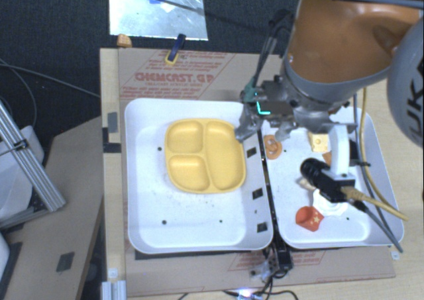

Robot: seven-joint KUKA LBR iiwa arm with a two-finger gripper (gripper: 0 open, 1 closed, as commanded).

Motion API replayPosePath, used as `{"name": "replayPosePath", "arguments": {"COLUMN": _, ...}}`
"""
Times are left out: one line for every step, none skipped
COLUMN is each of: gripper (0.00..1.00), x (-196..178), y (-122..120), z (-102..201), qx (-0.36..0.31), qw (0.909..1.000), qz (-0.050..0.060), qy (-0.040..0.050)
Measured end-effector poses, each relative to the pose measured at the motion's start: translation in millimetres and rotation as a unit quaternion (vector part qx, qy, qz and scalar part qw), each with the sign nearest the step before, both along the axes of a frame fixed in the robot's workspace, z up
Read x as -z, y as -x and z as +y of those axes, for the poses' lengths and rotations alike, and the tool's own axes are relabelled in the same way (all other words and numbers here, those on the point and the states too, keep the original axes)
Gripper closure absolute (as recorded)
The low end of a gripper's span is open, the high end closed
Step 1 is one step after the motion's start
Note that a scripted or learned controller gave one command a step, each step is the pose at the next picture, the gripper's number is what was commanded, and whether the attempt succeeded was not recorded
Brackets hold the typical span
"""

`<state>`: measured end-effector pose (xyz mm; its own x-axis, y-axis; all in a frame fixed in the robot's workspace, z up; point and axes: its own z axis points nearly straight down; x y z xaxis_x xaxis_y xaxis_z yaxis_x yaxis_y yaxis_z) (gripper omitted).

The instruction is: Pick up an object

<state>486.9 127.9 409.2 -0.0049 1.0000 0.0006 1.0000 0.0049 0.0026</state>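
End effector [255, 122]: low over the wall where the two bins meet; open or shut cannot be told; nothing seen in its hold
Nearest object: yellow divided plate [202, 156], just beside the end effector, flat in the left bin [152, 226]
Handling: likely light, stiff, slick plastic; too broad to span; the raised rim looks the best hold
Alternative: small brown ring [271, 147], just beside it on the other side; probably light

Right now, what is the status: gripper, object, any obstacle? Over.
Gripper at upper right rim of plate. Nothing seen held. Red piece and orange ring loose in right bin. Arm overhangs that bin.
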Motion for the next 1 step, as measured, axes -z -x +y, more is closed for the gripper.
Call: {"name": "replayPosePath", "arguments": {"gripper": 1.0, "x": -11.4, "y": -0.8, "z": 0.2, "qx": -0.003, "qw": 1.0, "qz": -0.002, "qy": -0.0003}}
